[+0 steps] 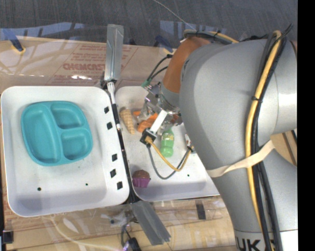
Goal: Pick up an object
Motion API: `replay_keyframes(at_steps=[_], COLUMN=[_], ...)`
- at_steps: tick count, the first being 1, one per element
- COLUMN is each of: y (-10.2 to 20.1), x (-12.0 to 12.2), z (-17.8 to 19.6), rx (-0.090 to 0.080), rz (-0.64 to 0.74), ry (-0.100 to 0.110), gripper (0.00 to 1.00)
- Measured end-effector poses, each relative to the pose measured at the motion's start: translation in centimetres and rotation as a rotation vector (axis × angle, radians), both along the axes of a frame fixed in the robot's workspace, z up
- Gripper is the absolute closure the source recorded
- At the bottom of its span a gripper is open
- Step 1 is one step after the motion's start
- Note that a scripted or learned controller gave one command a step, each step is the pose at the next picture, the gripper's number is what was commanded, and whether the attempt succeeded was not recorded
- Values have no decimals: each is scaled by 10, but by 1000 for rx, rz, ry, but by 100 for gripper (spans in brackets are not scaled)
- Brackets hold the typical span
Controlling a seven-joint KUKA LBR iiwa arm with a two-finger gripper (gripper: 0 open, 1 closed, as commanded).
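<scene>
Objects crowd the right bin (199,190), so the gripper (156,125) hangs low over them, though I cannot tell its state.

The grey arm (241,114) is reaching in from the right, its bulky body lying across the near side of the view, and is bending down toward the middle. The orange band (175,69) is showing above the wrist, with the gripper (158,123) hanging low beneath it (its tips too cluttered to read).

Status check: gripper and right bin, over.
Gripper low in right white bin, fingers unclear. Green bottle-shaped toy beside it. Purple cupcake toy apart, near front.
</scene>
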State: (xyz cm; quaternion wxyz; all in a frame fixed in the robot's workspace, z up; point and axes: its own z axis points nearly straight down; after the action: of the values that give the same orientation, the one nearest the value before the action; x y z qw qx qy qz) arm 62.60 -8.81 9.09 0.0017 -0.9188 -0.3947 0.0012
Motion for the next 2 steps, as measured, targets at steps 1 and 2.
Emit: replay_keyframes(at_steps=[1,2], y=[54,-16], x=[21,-30], z=[105,236], rx=[1,-3], rz=[-91,101], ry=[-8,-11], gripper=[100,100])
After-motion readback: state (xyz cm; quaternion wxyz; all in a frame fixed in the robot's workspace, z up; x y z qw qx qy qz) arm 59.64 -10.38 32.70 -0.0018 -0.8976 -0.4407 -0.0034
